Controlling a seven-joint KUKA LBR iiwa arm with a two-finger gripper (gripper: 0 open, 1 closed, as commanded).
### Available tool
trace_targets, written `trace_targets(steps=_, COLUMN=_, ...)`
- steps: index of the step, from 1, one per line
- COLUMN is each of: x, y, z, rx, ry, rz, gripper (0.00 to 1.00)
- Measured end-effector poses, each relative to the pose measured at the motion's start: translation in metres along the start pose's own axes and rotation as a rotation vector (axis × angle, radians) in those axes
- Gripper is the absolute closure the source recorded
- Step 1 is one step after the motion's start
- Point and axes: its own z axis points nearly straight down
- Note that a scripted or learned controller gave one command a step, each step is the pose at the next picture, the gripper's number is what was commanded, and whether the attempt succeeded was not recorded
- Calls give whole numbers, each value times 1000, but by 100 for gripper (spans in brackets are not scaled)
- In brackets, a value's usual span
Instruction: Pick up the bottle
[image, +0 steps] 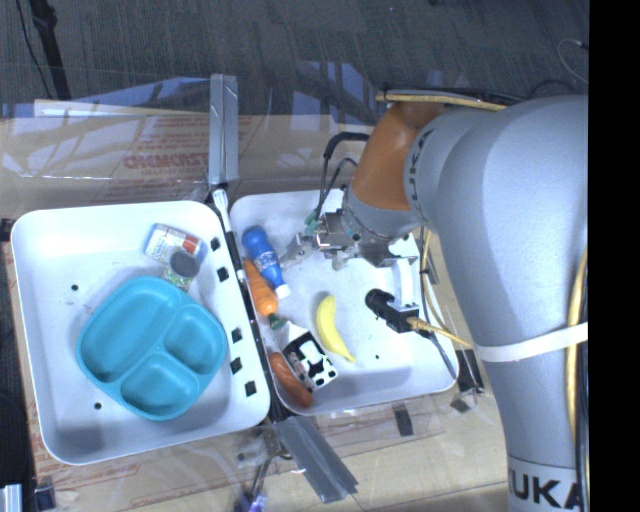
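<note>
The grey arm (520, 250) reaches in over the right bin (425, 375), the landmark here. Beside that bin, in its neighbour, lies a blue divided tray (150, 345). In the right bin's middle lies a banana (333, 328); along its left wall sits a carrot (262, 292). The bottle (263, 255), blue with a white cap, lies tilted against that wall near the bin's far corner. The gripper (325, 238) hovers just beside it; whether it is parted I cannot tell. A good grasp probably means closing across the bottle's body, clear of wall and carrot.
</note>
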Motion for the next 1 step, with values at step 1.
trace_targets(steps=1, x=63, y=29, z=-75, rx=0, ry=0, rz=-83, gripper=0)
